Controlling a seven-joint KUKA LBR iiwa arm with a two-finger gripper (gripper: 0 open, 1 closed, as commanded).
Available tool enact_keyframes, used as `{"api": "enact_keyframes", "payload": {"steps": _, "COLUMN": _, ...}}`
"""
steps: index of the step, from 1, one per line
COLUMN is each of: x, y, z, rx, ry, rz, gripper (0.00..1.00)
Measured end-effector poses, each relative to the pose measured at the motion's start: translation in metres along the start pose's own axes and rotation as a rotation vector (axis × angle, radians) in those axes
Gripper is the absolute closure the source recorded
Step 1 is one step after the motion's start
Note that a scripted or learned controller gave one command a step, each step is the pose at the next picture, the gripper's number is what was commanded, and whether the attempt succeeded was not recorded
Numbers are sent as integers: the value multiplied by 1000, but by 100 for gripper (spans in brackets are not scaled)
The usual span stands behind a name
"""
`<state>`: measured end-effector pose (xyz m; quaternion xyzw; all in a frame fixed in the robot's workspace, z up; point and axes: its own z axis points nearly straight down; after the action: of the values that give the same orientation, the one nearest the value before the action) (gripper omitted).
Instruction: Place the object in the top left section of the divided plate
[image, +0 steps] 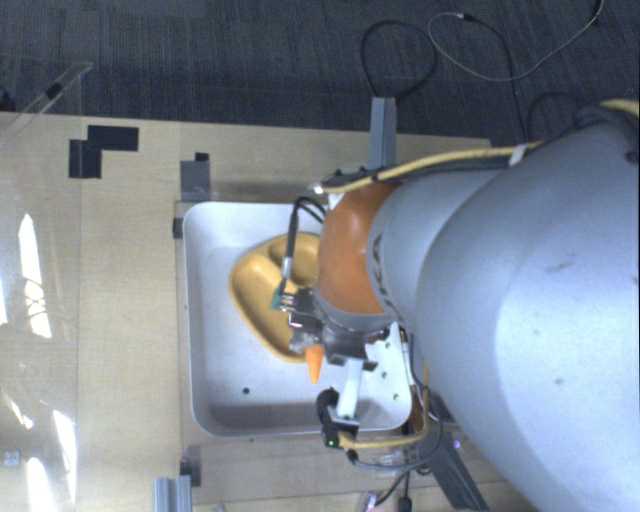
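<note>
Gripper (322, 350) hangs low over the right part of a white bin (205, 330), at the lower right edge of the yellow divided plate (258, 288). The wrist hardware above covers it, so it cannot be told whether it is wide, narrow or holding anything. 1 small orange object (313, 366), cone-shaped with its point down in the view, shows just below the wrist, where the plate's rim meets the bin floor. Whether it touches the gripper or the plate cannot be told.

The plate lies in the upper middle of the bin. Its left lobes are in plain sight, while its right side is hidden under the orange band (345, 255) of the arm (520, 300). That grey arm reaches in from the right and blocks most of the bin's right half. A black cable (292, 235) loops from the band down to a small green connector (280, 297) over the plate. A yellowish hose (440, 160) runs along the arm's upper edge.

Around the bin, the wooden table (130, 250) carries a black L-shaped mark (100, 148) near its far left corner. A clear plastic panel (35, 300) stands at the left edge. 1 grey metal post (382, 130) rises behind the bin, with a small bracket (195, 178) at the bin's far left corner. Beyond the table, thin black cables (470, 45) curl across dark carpet (200, 50).
</note>
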<state>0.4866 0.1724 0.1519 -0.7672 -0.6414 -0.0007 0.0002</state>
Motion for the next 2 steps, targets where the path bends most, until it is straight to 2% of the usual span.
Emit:
{"api": "enact_keyframes", "payload": {"steps": 1, "x": -22, "y": 5, "z": -25, "rx": -3, "ry": 0, "rz": -240, "gripper": 100}}
{"api": "enact_keyframes", "payload": {"steps": 2, "x": -42, "y": 63, "z": 27, "rx": -1, "ry": -2, "rz": -221, "gripper": 100}}
